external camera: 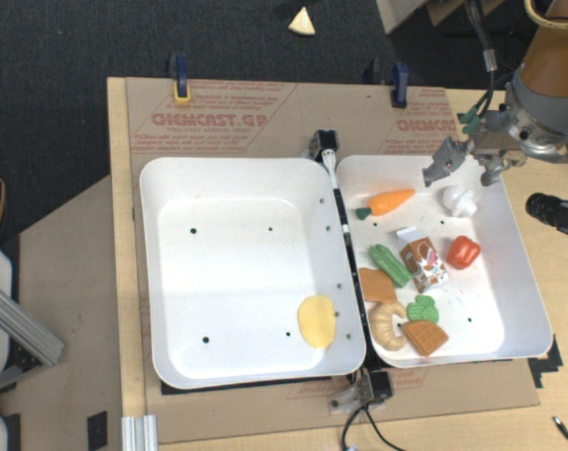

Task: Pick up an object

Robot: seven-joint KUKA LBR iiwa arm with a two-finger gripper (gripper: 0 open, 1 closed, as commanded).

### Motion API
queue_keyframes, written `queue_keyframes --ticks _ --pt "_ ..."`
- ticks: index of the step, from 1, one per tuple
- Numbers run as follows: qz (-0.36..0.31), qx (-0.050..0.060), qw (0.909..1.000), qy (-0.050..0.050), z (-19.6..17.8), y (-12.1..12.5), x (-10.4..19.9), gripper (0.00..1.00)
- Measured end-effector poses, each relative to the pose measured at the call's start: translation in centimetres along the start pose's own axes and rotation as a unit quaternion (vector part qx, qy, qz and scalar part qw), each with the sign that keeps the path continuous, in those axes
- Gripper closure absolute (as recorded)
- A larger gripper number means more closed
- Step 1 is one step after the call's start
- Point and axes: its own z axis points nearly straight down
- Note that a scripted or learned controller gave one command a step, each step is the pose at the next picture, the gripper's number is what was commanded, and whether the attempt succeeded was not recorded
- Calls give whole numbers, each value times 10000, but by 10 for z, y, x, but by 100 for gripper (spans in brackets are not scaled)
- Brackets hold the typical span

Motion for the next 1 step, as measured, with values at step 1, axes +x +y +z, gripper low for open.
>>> queue_keyframes --ticks 1 --pt "-5 60 10000 12 190 25 8 0"
